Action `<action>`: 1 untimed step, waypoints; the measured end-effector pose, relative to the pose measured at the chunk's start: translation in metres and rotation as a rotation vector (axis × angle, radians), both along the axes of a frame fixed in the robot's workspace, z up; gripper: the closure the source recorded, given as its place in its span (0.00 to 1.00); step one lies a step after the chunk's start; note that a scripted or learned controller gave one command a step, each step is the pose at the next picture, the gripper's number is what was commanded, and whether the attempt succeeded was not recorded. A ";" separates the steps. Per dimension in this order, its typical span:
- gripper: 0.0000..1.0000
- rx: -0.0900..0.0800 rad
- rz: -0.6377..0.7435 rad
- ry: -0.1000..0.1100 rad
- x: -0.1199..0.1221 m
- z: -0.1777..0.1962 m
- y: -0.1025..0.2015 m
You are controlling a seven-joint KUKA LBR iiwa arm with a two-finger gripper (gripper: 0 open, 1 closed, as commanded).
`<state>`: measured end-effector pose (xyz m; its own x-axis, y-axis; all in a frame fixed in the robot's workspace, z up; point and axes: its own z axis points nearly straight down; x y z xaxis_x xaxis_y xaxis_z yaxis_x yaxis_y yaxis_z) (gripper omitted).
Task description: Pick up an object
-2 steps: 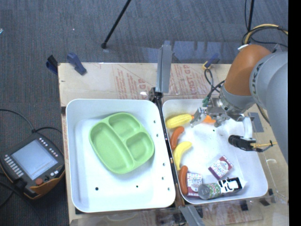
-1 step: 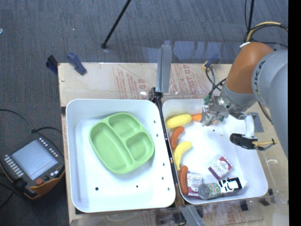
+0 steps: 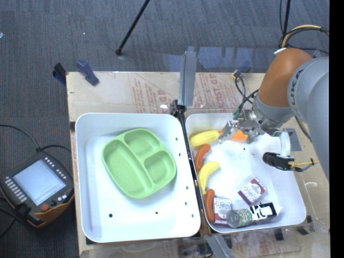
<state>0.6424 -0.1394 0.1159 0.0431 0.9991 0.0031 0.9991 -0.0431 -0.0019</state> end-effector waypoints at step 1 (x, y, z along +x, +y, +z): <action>0.00 -0.003 -0.061 -0.002 0.002 -0.029 -0.042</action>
